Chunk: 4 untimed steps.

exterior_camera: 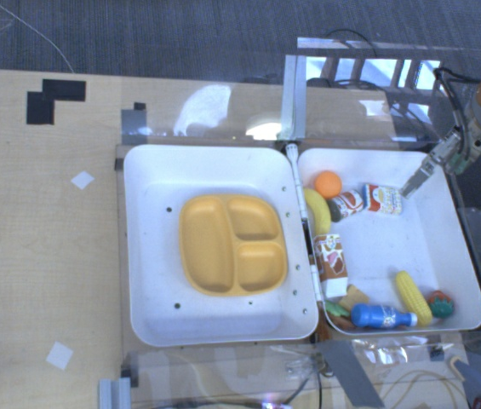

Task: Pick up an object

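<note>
The right bin [449,228] holds several items. At its far left lie an orange ball [329,182], a yellow banana [316,210] and a small bottle with a red and white label [366,201] on its side. A brown and white carton [331,256] lies along the left wall. Near the front are a corn cob [413,297], a blue bottle [382,317] and a small red and green item [440,303]. My gripper [412,184] slants down from the upper right. Its tip hangs just right of the labelled bottle's end, with nothing seen in it.
A yellow divided plate [232,244] lies in the middle of the left bin [151,228]. A metal frame [368,66] stands behind the right bin. The wooden bench [44,254] stretches out to the left. The right bin's middle floor is bare.
</note>
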Each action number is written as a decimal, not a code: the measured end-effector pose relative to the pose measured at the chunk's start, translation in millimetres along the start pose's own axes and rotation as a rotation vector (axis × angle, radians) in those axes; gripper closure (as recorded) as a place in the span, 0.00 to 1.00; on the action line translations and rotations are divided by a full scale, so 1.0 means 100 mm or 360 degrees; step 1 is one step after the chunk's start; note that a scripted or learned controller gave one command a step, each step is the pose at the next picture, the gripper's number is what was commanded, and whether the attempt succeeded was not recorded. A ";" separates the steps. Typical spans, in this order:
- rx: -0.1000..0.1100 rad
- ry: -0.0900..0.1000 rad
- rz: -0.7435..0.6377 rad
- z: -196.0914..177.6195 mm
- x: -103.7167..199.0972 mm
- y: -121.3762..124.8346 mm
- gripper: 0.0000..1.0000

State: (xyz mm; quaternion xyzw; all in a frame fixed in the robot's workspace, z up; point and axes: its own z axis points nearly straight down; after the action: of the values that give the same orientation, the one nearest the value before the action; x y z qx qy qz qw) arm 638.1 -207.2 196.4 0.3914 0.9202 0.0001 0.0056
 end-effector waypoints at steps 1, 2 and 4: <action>0.0007 0.0011 0.0796 0.83 0.07 -0.03 0.00; 0.0003 0.0005 0.0665 1.09 0.12 -0.08 0.00; -0.0005 0.0001 0.1180 1.06 0.96 -0.21 0.00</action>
State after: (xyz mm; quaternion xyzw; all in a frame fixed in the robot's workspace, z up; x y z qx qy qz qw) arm 557.2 -153.3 89.2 0.6982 0.7158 0.0037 0.0056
